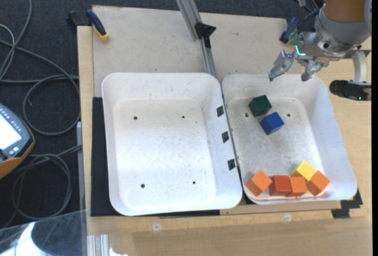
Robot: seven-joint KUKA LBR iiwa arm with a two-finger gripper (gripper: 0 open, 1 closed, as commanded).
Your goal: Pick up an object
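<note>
Worktop [147,42] carries two white bins, the right bin [336,130] holding cubes. Claw [293,70], upper right of frame, hangs spread open and holds nothing, above the bin's far rim. Green cube [259,105] and blue cube [271,123] touch mid-bin; orange, red and yellow ones line the bottom edge.

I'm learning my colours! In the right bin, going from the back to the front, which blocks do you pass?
Green block → blue block → yellow block → then the row of orange blocks along the front wall of the right bin.
</note>
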